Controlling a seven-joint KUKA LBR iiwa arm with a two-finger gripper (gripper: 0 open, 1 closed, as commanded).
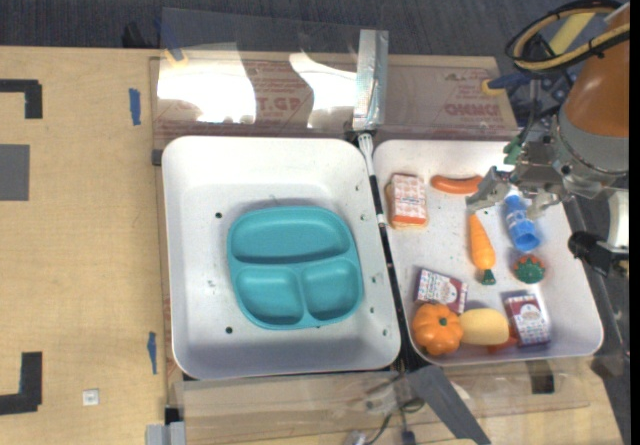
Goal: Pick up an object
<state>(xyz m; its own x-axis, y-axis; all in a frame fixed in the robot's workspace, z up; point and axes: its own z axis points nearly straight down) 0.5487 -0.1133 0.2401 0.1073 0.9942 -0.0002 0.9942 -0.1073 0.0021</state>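
Note:
My gripper [518, 195] hangs over the far right part of the right bin [590, 328], its fingers spread open. A small blue bottle [521, 226] lies just below the fingertips, on the bin floor, and is not clamped. A carrot [482, 245] lies left of the bottle. A red sausage [455, 184] and an orange snack box [407, 201] sit farther left. Nearer the front are a red and green strawberry [529, 269], a purple box [440, 290], a pumpkin [438, 328], a yellow lemon [485, 325] and a red box [527, 318].
The left bin [190, 233] holds a teal divided plate [295, 265]. A clear plastic sheet and cardboard [270, 93] stand behind both bins. The arm's orange band [605, 98] and cables rise at the right edge.

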